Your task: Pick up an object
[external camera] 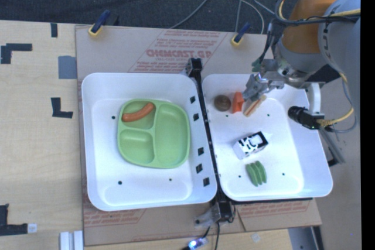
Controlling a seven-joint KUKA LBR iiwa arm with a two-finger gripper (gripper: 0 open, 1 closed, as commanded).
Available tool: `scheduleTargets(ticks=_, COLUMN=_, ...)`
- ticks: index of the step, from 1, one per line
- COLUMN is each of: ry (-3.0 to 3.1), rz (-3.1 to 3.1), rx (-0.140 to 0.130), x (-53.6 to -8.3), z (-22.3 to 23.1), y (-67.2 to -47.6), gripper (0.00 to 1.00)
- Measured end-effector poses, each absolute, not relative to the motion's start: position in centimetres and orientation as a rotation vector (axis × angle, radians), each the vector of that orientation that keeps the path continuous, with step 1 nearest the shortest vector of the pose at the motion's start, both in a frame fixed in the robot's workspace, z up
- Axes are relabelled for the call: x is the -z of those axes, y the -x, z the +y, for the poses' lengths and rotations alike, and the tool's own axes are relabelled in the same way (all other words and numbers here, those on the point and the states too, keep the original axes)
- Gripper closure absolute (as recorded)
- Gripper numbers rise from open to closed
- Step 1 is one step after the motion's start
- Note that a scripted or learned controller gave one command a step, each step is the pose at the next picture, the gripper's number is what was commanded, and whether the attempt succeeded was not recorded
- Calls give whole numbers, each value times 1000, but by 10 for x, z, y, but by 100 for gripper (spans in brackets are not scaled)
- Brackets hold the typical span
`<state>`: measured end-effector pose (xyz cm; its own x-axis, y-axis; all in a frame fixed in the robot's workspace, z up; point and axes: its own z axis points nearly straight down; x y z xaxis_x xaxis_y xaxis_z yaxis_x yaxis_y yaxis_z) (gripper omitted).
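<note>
My gripper (256, 92) hangs over the back of the right bin (304, 178), reaching in from the right. Right at its tip lies a small tan and red hot-dog-like piece (254, 107); whether it is gripped is not visible. Just to the left stand an orange block (237, 102) and a brown round object (222, 103). A white box with black markings (251, 144) lies in the bin's middle, and a green ribbed piece (256, 173) lies nearer the front.
The left bin (99, 178) holds a green divided plate (167, 146) with an orange sausage (138, 112) in its back left compartment. A black divider (202, 126) runs between the bins. Cables trail behind the bench.
</note>
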<state>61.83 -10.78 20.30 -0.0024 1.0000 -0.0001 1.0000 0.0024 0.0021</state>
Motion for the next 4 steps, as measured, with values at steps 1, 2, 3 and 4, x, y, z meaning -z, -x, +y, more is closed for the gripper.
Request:
scheduleTargets(ticks=1, ry=-2218, rz=2231, rx=4, x=-196, z=-55, y=-606, gripper=100)
scheduleTargets(ticks=2, ry=-2218, rz=2230, rx=5, x=-193, z=-11, y=-591, gripper=100)
scheduleTargets(ticks=3, ry=-2216, rz=2232, rx=2, x=-213, z=38, y=-573, gripper=100)
scheduleTargets(ticks=4, ry=-2217, rz=2231, rx=7, x=-208, z=88, y=-554, gripper=100)
